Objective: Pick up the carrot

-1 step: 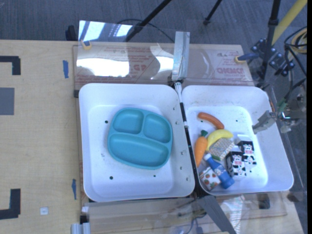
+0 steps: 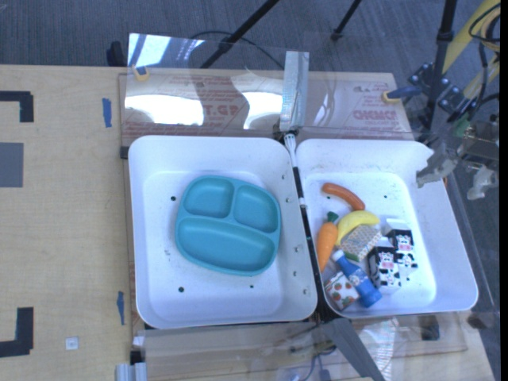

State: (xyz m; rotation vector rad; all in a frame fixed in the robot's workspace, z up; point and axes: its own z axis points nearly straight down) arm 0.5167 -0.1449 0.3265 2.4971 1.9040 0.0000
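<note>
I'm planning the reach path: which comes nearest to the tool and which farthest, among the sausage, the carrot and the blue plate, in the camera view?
Measured from the tool at the right bin's far right edge:
1. Sausage, upper middle of the right bin.
2. Carrot, along that bin's left wall, below the sausage.
3. Blue plate, middle of the left bin.

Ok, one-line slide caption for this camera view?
Carrot lies untouched among toy food in the right bin; blue divided plate sits in the left bin; gripper at the right bin's far edge.
</note>
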